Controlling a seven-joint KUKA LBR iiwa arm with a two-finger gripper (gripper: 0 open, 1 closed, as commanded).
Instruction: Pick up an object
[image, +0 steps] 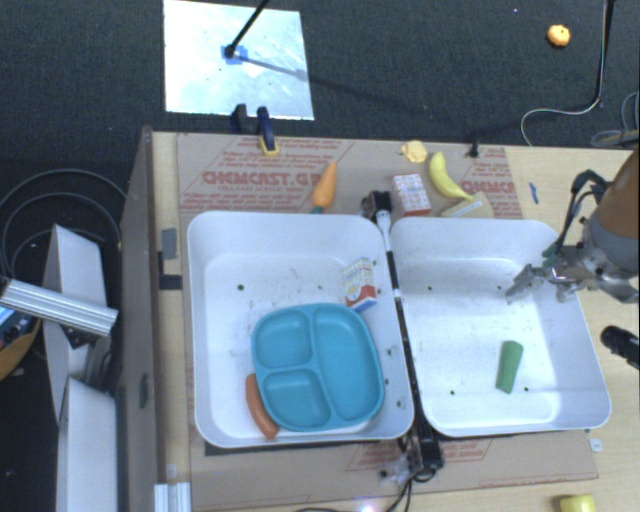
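Over the right bin (575, 405), I see a short green cylinder (509, 366) lying alone on the white floor, slightly tilted, with rounded ends. My gripper (535, 278) hovers near the bin's upper right, fingers spread, holding nothing, apart from it.

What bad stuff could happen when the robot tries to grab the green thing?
The green stick is small and looks round, so it might roll or slip from the gripper. It lies near the right bin's front wall, so a nudge could push it against the wall. The gripper sits up near the back, off to one side of the stick, so it could come down and miss.
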